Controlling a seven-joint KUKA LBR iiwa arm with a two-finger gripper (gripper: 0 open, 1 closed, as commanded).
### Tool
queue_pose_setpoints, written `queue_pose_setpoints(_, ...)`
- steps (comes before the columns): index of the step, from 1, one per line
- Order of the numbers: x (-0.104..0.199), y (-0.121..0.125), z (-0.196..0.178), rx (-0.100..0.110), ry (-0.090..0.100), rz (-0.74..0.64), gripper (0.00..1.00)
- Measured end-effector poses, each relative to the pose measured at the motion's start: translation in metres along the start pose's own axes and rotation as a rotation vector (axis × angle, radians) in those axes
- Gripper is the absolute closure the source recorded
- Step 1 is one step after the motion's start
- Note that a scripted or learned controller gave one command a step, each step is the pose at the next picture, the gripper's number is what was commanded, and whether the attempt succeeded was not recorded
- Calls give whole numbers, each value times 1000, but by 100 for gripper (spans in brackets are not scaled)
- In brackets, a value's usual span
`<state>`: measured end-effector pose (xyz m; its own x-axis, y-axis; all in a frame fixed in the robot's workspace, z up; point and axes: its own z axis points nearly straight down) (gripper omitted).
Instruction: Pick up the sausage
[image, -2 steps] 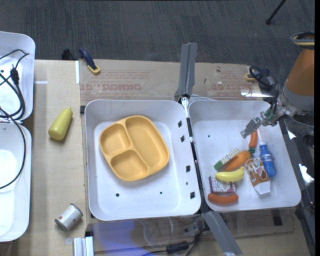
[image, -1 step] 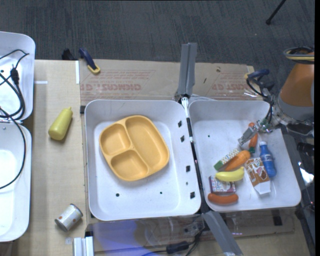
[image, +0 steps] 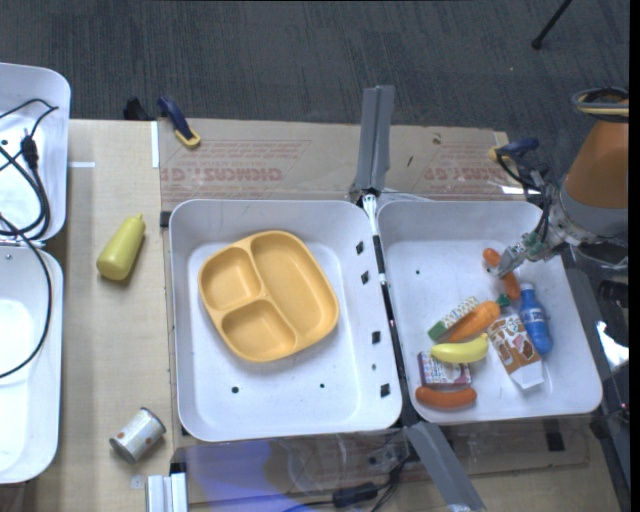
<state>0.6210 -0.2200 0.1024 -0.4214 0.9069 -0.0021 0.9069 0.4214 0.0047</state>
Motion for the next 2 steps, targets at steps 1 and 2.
queue_pose_setpoints(1,9,17,10,2,-1,-348,100)
queue_pose_setpoints(2,46,20,-133,2,-1,-188,100)
